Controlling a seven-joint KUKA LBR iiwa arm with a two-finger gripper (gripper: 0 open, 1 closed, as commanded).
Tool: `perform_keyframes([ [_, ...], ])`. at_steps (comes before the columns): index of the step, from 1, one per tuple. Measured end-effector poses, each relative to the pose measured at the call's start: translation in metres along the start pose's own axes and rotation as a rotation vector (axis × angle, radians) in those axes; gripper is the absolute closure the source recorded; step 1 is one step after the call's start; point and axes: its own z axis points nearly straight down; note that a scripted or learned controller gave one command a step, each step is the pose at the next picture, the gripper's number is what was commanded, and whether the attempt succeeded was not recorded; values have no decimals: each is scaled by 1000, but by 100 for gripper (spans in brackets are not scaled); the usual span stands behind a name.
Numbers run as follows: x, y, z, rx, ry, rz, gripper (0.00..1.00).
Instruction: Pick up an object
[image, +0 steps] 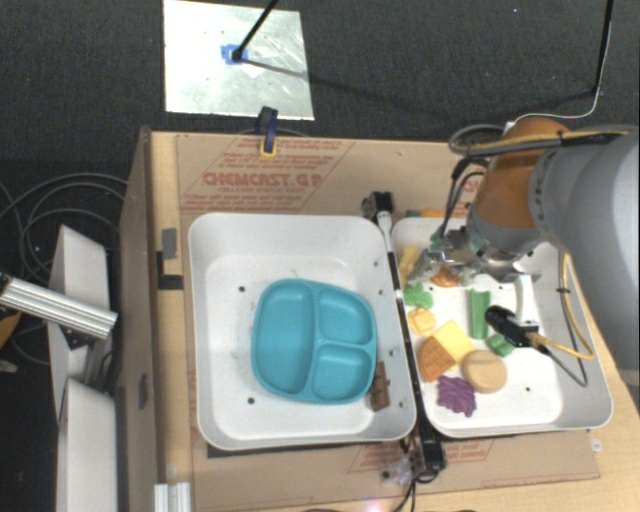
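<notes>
Hovering over the 11 o'clock corner of the right bin (545, 395): end effector (447, 262), on the grey arm reaching in from 3 o'clock. Whether it is released or clenched cannot be told, since the wrist covers it from above; nothing is seen held. Likely task item, by judgement: green stick (480, 303), lying flat on the bin floor just at 4 o'clock of the end effector, near the bin's middle. Neighbours: green leaf (418, 297) and small yellow piece (422, 320) toward its 9 o'clock; yellow block (452, 338), waffle (434, 358), tan disc (485, 372) and purple grapes (457, 395) toward 6 to 7 o'clock, packed touching or nearly so. Left bin (220, 290): teal plate (315, 340). Risks, by judgement: the crowding means a descent could land on two items at once or nudge the stick aside; a grip closing along the stick instead of across it would likely slip off; the stick, if round, may roll away. Orientation of stick: long axis runs 12 to 6 o'clock, roughly square to the bin's near rim; both ends look alike, so no pointing end can be named.
</notes>
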Motion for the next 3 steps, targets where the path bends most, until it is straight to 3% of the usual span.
perform_keyframes([
  [1, -2, 1, -12, -5, 1, 3, 100],
  [2, -2, 1, -12, -4, 1, 2, 0],
  [3, -19, -44, 1, 2, -1, 10, 0],
])
